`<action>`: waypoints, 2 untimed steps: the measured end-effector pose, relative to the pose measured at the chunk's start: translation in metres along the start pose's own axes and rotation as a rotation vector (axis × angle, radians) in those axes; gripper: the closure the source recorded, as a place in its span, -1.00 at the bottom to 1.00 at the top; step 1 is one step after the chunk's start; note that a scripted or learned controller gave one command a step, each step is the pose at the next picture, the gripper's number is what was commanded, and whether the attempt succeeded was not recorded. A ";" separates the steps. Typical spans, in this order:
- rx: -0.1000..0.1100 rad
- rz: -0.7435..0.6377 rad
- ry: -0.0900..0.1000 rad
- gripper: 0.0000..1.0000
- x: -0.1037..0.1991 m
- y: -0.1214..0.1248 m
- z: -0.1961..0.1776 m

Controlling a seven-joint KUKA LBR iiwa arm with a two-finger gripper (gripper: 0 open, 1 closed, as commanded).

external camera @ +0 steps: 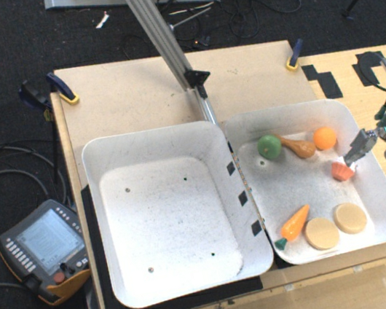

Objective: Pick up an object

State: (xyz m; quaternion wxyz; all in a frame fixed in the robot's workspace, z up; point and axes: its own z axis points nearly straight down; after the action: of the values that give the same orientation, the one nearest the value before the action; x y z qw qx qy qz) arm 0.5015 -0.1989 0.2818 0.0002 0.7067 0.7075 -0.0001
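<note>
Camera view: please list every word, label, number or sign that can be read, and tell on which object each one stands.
No text can be read.
Pendant screen: lit, content too small and blurred to read.
Pendant buttons: markings too small to read.
Black marks on the bin rim: plain patches, no letters.

- Two shallow white bins are seen side by side on the bench (129, 87): the left bin (100, 174) and the right bin (379, 206).
- In the right bin, a green ball (270, 146), a brown pear-shaped piece (298, 146) and an orange ball (325, 138) are located near the far wall.
- A small red piece (342, 172) is located just beside the gripper (359, 146).
- A toy carrot (295, 223) and two tan discs (337, 226) are located near the front wall.
- A handheld control pendant (43, 247) is seen on the floor at left.
</note>
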 end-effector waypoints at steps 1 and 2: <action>0.005 0.003 0.001 -1.00 -0.009 0.002 0.050; 0.007 0.003 0.003 -1.00 -0.012 0.000 0.113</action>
State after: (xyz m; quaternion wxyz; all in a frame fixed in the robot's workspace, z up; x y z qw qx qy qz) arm 0.5017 -0.2107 0.1683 -0.0031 0.7078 0.7064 -0.0016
